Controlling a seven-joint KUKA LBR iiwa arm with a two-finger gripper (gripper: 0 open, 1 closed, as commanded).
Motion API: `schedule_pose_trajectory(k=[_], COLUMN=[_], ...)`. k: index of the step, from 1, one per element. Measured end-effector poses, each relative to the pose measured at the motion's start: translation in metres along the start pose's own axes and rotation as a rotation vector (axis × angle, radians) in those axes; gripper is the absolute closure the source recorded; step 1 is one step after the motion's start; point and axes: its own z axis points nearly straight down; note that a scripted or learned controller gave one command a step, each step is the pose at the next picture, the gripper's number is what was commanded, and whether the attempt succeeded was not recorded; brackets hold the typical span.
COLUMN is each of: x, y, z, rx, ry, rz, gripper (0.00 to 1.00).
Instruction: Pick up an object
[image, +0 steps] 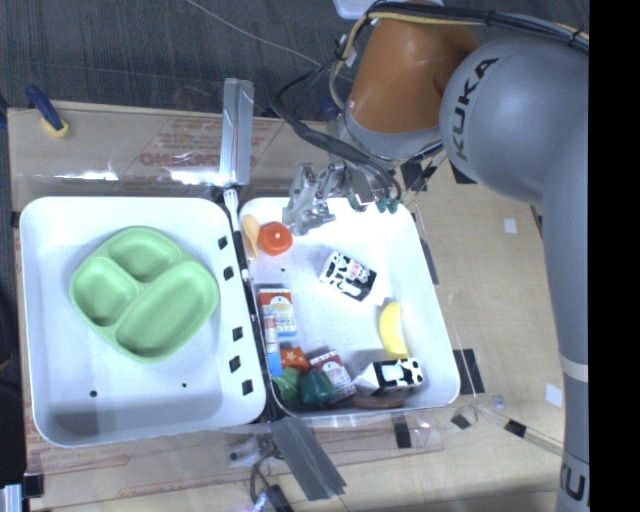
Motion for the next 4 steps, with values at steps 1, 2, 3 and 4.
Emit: schedule_pose_trajectory(k=[1, 2, 3, 4], x=[-0.002, 0.067, 0.108, 0.089], y=[0.002, 0.036, 0.136, 0.045], z=[-0.013, -0.023, 0.042, 0.040], rx=[0.001, 0.000, -0.005, 0.001], ry=[-0.007, -0.005, 0.001, -0.006], rz=[-0.005, 0.004, 0.049, -0.262], gripper=[1.00, 1.00, 1.00, 1.00])
